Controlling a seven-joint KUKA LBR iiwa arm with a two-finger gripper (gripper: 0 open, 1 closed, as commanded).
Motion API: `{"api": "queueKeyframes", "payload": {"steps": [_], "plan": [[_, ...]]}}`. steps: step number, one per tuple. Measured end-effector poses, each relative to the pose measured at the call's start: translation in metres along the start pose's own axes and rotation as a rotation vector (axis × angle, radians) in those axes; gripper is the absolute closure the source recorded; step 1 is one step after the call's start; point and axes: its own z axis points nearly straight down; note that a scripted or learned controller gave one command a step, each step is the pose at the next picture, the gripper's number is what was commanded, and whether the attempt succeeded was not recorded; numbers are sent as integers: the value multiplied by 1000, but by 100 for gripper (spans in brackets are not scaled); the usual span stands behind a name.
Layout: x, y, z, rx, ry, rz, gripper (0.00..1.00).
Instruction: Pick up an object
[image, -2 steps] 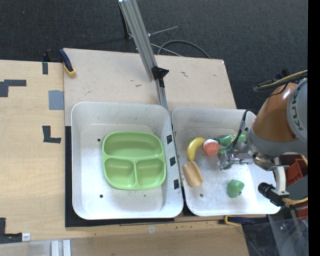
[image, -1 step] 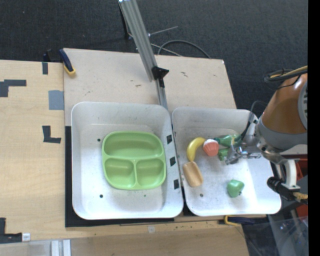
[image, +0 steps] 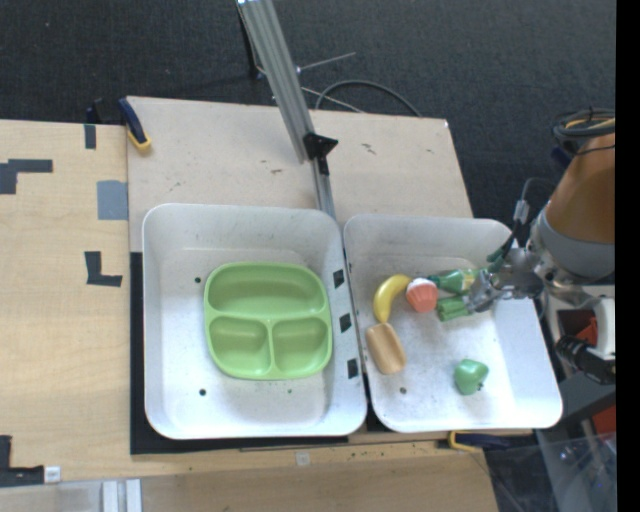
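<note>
1. The right bin (image: 520, 395) serves as the landmark; the gripper (image: 478, 293) reaches into its upper right part from the right edge.
2. Whether the gripper is clamped on anything cannot be told; green pieces (image: 452, 294) sit right at its tip.
3. Just left of those pieces lies a red-and-white object (image: 421, 296), and a banana (image: 389, 296) curves beside it near the bin's left wall.
4. Below the banana rests a hot dog bun (image: 385, 348).
5. A green pepper (image: 469, 376) sits apart, toward the bin's lower right.
6. The left bin (image: 165, 330), beside it, holds a green divided plate (image: 268, 320).
</note>
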Motion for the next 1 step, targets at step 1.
{"api": "queueKeyframes", "payload": {"steps": [1], "plan": [[52,5,-5,5,3,-5,100]]}}
